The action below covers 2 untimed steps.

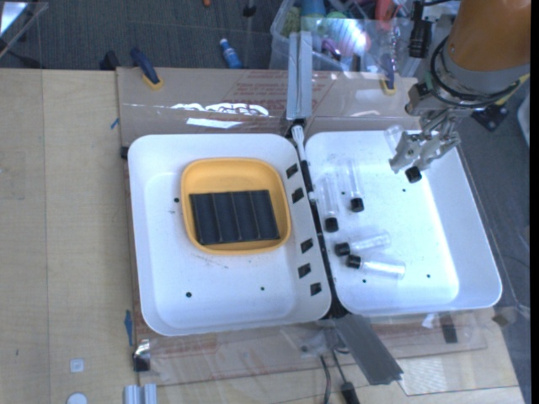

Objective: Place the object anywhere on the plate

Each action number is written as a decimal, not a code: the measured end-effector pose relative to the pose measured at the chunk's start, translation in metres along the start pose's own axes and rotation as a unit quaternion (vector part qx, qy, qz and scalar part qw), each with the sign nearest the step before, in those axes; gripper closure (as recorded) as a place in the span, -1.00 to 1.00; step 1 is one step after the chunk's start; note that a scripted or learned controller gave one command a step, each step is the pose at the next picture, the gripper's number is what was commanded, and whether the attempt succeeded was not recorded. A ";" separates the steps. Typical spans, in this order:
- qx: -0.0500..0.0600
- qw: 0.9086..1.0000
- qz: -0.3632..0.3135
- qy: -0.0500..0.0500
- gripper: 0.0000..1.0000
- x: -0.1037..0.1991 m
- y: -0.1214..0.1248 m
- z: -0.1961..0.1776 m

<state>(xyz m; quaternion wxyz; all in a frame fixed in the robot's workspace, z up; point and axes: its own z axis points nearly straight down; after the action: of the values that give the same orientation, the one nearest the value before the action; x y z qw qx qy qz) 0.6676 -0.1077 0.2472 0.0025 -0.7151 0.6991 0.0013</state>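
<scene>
Wood bench (59, 225) holds two white bins, and the right bin (472, 251) has the small clear tubes in it. The nearest tube (379, 268) lies flat at about 7 o'clock in that bin, with its black cap (354, 262) on the left end. Three more tubes lie close by, toward 9 o'clock. I think a tube is very light, hard and smooth, so it may roll or slip. It is best to pinch it across the middle, not at the cap. The gripper (413, 165) hangs at about 1 o'clock in the bin, with a small black bit just under it. I cannot tell if it is open or closed. The yellow plate (236, 171) sits in the left bin (160, 284), at 9 o'clock from the tubes, with a dark ridged block (234, 217) on it
</scene>
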 end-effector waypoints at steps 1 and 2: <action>0.002 0.996 -0.092 0.000 1.00 -0.027 0.000 -0.013; 0.000 0.973 -0.232 0.000 1.00 -0.028 0.000 -0.007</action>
<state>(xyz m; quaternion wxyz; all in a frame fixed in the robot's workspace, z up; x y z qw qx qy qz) 0.6673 -0.0802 0.2546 0.0032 -0.8579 0.5137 0.0006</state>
